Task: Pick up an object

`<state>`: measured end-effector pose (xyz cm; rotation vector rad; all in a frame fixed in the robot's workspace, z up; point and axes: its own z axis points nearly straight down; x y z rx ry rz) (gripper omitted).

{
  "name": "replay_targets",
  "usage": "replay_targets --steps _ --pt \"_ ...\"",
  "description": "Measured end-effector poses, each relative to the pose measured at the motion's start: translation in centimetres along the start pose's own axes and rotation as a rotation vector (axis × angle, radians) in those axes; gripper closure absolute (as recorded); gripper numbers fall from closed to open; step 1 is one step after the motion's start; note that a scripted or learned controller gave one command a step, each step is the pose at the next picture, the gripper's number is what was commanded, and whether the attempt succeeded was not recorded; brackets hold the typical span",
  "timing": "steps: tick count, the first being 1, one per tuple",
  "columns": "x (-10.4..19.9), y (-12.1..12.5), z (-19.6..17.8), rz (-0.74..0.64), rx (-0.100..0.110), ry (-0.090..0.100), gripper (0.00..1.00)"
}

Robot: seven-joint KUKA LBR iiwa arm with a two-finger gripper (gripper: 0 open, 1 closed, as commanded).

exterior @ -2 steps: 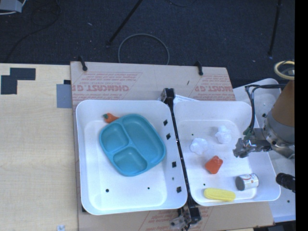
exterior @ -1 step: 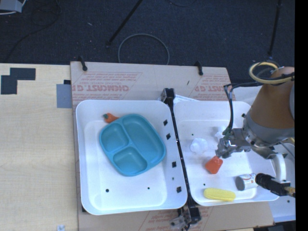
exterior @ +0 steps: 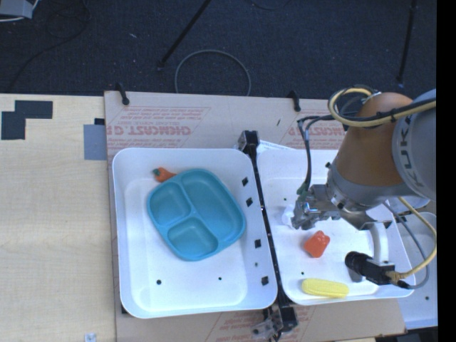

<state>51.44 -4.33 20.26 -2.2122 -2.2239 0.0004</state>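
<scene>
The hand (exterior: 302, 218) hangs low in the right bin (exterior: 281, 173); I cannot tell its grip. The red piece (exterior: 316, 244) lies just beside it, ungrasped. Approach seems underway; next it should centre over that piece and descend.

Robotics lab: white bins (exterior: 135, 262) on bench, floor cables (exterior: 212, 70).
</scene>
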Motion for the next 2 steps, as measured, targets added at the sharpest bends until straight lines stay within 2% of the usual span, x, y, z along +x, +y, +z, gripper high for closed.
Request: replay_targets --steps 1,2 --pt "5.6 -0.3 0.4 0.000 0.001 0.000 1.00" --pt "11.1 -0.3 -1.1 0.001 0.000 -0.003 1.00"
